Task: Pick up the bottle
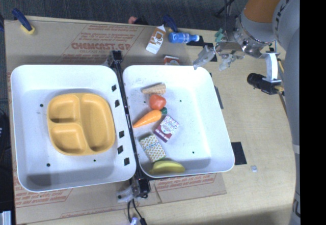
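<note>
The bottle [181,38] is small and blue with a white cap. It lies on its side on the bench, just beyond the far edge of the right bin [216,112]. My gripper [213,59] hangs above the bin's far right corner, to the right of the bottle and a little nearer the camera. Its two fingers [202,57] stand apart with nothing between them. A gap separates the gripper from the bottle.
A small milk carton [155,39] lies just left of the bottle. The right bin holds a bread slice [154,88], tomato [157,102], carrot [147,118], packets [166,128] and a banana [168,167]. A yellow divided plate [80,122] sits in the left bin [20,117].
</note>
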